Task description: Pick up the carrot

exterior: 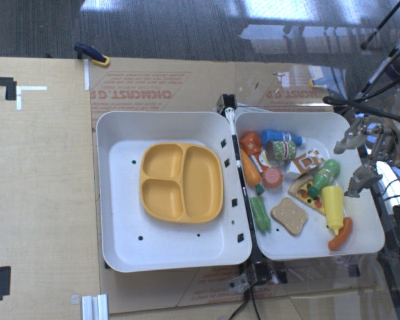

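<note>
Though crowded, carrot (251, 169) beside tomato (251, 141).

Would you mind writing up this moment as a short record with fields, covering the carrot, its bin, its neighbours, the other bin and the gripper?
target: carrot, lying untouched
location: right bin, near its left wall
neighbours: green pod below it, bread slice to the lower right
other items: mustard bottle, sausage, blue bottle
left bin: holds yellow divided plate
gripper: over the right bin's right edge, apart from the carrot
</note>
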